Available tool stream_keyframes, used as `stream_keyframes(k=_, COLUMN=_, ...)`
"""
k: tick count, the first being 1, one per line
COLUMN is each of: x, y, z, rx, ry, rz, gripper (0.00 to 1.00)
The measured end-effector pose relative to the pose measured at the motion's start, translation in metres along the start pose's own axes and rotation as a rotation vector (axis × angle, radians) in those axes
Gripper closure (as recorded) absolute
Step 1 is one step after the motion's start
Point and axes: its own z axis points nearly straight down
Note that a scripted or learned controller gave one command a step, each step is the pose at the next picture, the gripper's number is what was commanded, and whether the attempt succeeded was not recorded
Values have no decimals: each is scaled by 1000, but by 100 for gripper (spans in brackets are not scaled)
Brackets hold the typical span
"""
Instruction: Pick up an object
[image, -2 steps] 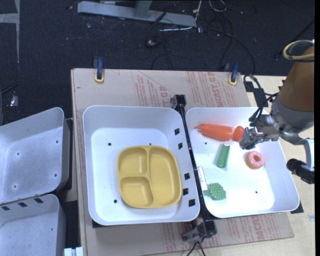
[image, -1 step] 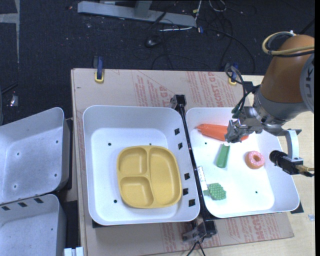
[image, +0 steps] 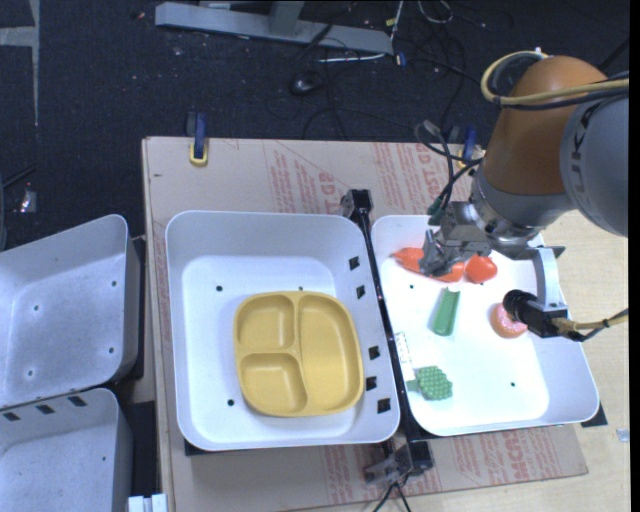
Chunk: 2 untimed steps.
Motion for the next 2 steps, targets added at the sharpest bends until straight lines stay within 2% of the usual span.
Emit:
stream_keyframes(k=1, x=54, y=27, z=-2, rx=-1, ry=0, rz=-1, gripper=100)
stream_keyframes(k=2, x=104, y=48, z=20, rx=0, ry=0, rz=0, gripper=100)
